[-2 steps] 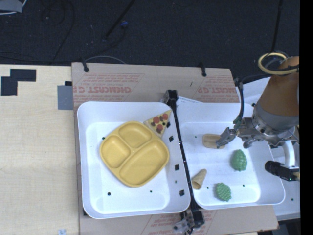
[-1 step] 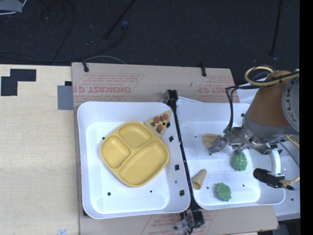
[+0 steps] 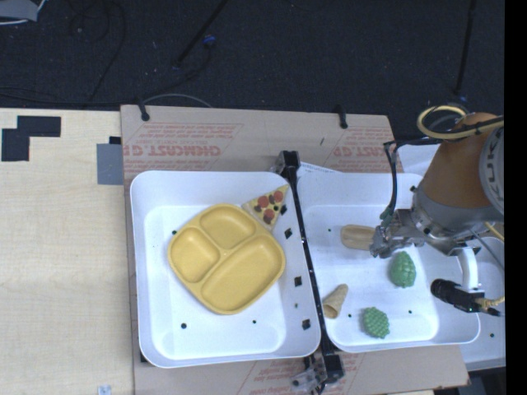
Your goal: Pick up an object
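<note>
Tool point(image 3: 384, 243) sits low in the right bin point(image 3: 362, 197), between a tan bread-like piece point(image 3: 356, 236) on its left and a green knobbly lump point(image 3: 403, 269) on its near right; I cannot tell how it is set. I worry it could nudge the tan piece aside or land between the two. That piece is small, rounded and pale brown, lying flat near the bin's middle.
</note>
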